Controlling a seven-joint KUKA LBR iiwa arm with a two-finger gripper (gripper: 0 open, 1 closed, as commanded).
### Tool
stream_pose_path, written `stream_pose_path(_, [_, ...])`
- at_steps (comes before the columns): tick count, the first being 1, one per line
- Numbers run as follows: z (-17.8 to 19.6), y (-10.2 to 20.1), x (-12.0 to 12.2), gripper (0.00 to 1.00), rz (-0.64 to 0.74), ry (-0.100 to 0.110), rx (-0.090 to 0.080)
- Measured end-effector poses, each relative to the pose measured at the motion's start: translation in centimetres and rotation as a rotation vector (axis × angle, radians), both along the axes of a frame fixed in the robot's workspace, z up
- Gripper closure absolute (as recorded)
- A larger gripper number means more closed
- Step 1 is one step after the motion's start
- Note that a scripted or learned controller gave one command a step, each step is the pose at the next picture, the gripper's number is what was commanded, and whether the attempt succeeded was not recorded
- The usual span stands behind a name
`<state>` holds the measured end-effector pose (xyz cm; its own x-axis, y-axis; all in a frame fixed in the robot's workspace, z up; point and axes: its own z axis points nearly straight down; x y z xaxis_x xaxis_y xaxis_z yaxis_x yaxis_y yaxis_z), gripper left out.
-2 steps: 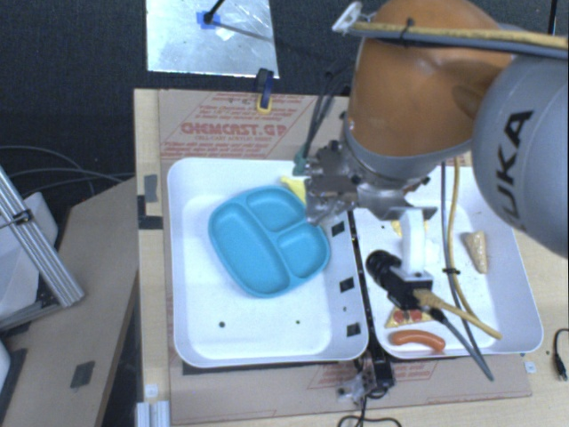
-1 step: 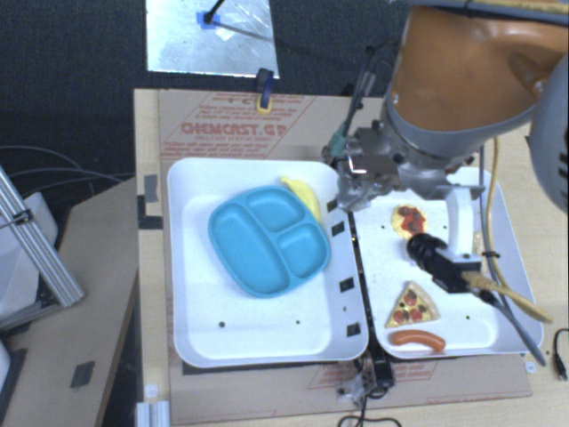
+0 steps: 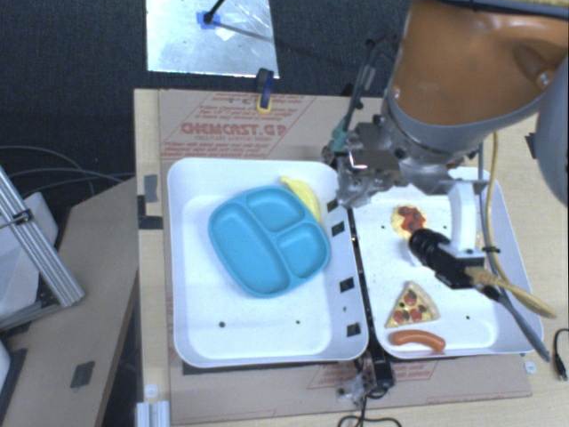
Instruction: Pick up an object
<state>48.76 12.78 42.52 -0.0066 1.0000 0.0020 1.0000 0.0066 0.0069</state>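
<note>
The grey and orange arm (image 3: 471, 52) looms in from the upper right, its gripper (image 3: 354, 178) over the top end of the divide between the bins; open or closed, I cannot tell. In the left white bin (image 3: 196, 327), a blue divided plastic plate (image 3: 267, 238) sits at centre, a yellow banana (image 3: 304, 194) against its upper right edge. In the right white bin (image 3: 471, 327), a triangular pizza slice (image 3: 413, 305) lies low, a red-orange sausage (image 3: 418, 339) just below it, a smaller pizza piece (image 3: 409, 219) near the top.
</note>
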Motion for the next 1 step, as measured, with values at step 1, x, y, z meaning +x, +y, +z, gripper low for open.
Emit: stream_pose_path(1, [1.08,0.00,0.07,1.00,0.004,-0.003,0.000])
